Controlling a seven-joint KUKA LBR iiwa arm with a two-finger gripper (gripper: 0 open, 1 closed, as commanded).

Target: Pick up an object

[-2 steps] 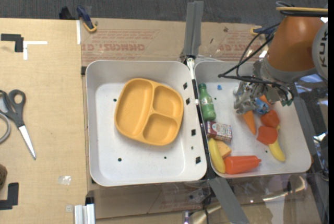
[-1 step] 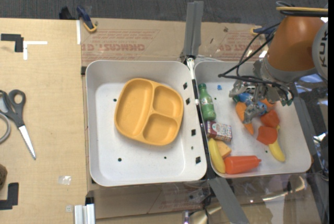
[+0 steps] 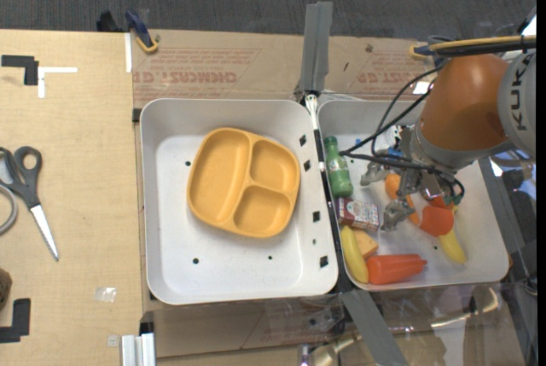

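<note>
The right bin (image 3: 490,266) holds several toy foods: a green bottle (image 3: 338,170), a small red-and-white packet (image 3: 361,215), a yellow banana (image 3: 352,253), an orange carrot-like piece (image 3: 396,268), a red-orange fruit (image 3: 437,220), a small orange piece (image 3: 393,183) and a yellow piece (image 3: 452,247). My gripper (image 3: 408,200) hangs low over the bin's middle, beside the small orange piece and the red-orange fruit. Its metal parts are tangled with cables.
The left bin (image 3: 162,185) contains a yellow three-compartment plate (image 3: 244,183). Scissors (image 3: 32,194) lie on the wooden bench at the far left. A grey divider bar (image 3: 316,57) rises between the bins at the back. The arm's orange band (image 3: 465,110) overhangs the right bin.
</note>
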